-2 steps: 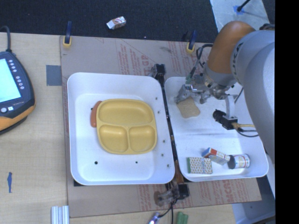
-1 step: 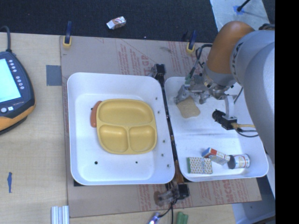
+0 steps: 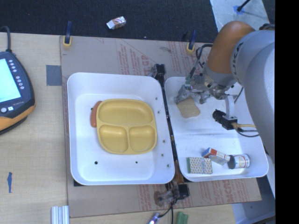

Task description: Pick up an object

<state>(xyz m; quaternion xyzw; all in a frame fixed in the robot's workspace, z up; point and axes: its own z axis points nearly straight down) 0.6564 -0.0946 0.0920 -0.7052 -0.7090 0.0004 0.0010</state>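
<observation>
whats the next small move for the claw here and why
Probably a short descent straight down. The claw sits at the far edge of the tan flat piece in the right bin, and nothing shows between its fingers, so no grasp looks made yet.

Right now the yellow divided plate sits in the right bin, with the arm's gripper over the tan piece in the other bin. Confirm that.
Not quite. The camera view shows the yellow divided plate in the left bin, not the right. The rest holds: the gripper is over the tan piece, which lies in the other bin, the right bin.
</observation>
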